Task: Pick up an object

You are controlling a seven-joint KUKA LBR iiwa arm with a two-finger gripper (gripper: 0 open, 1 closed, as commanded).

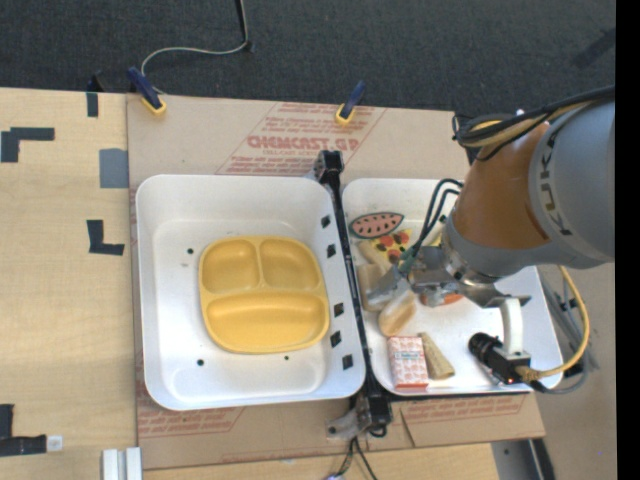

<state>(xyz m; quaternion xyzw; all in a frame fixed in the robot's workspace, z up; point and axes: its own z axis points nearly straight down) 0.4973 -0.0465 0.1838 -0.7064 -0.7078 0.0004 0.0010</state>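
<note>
The right bin (pixel 545 313) holds several small things. A watermelon-slice toy (pixel 378 224) lies at its far left, with a pale piece (pixel 374 251) just below it. A tan bread roll (pixel 397 317) lies mid-left. A red-and-white box (pixel 407 361) and a tan wedge (pixel 438 357) sit at the near edge. My gripper (pixel 392 288) hangs low over the bin's left half, just above the bread roll and beside the divider. The wrist hides part of what lies beneath it. I see nothing clearly held.
The left bin (pixel 165 268) holds a yellow divided plate (pixel 263 293) at its middle. A black divider (pixel 340 268) runs between the bins. The bulky grey and orange arm (pixel 530 198) covers the right bin's far right part. Cardboard (pixel 240 138) lies under both bins.
</note>
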